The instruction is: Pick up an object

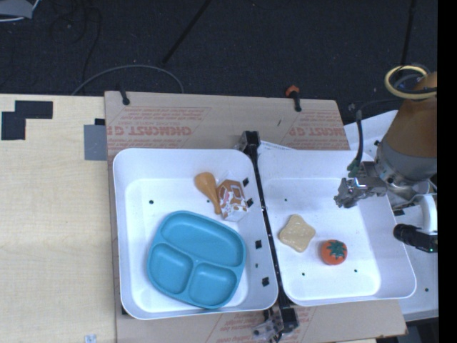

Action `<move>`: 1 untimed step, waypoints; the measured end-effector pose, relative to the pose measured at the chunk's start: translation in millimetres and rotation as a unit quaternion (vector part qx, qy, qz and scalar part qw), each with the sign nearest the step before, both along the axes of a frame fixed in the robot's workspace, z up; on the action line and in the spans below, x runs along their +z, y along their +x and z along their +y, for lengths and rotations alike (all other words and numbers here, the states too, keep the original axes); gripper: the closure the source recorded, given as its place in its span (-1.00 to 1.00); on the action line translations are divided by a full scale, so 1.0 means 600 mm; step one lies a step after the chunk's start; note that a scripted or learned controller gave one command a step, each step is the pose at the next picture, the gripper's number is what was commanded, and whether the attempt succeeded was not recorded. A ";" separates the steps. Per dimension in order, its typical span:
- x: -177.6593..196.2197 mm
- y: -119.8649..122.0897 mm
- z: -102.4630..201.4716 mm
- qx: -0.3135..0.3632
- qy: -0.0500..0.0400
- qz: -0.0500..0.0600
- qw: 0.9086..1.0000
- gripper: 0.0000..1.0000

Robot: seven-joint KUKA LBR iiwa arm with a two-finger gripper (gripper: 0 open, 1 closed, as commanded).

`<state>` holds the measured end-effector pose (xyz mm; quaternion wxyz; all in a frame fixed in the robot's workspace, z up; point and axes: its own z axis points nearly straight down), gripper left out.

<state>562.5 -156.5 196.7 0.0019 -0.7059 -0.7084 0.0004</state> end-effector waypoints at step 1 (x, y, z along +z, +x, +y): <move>-0.011 -0.004 0.083 0.000 0.001 0.001 1.000 1.00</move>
